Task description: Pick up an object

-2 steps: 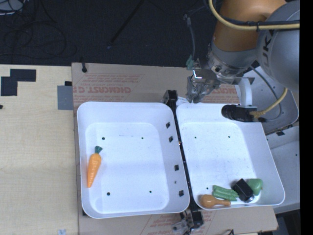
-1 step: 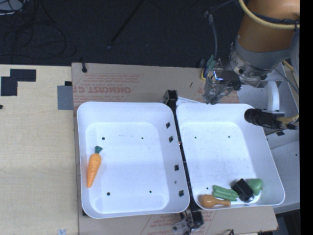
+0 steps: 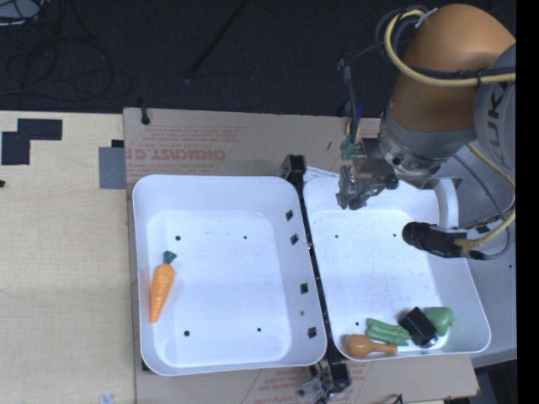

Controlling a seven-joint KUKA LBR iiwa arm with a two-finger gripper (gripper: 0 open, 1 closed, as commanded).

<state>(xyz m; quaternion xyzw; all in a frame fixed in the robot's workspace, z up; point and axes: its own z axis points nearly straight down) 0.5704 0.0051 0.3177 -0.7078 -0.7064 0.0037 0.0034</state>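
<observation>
An orange toy carrot [image 3: 161, 285] with a green top lies at the left side of the left bin [image 3: 215, 196]. In the near right corner of the right bin [image 3: 383, 225] sit a tan pear-shaped toy [image 3: 367, 346], a green bean-like toy [image 3: 388, 332], a black block [image 3: 418, 326] and a green piece [image 3: 440, 317], all close together. My gripper [image 3: 352, 194] hangs over the far edge of the right bin, well away from those objects, with nothing seen between its fingers.
A black divider with clips [image 3: 305, 259] runs between the two bins. A black cable connector [image 3: 434, 239] juts in over the right bin's right side. Brown cardboard [image 3: 236, 141] lies under the bins, with a pale wooden bench [image 3: 59, 251] at left.
</observation>
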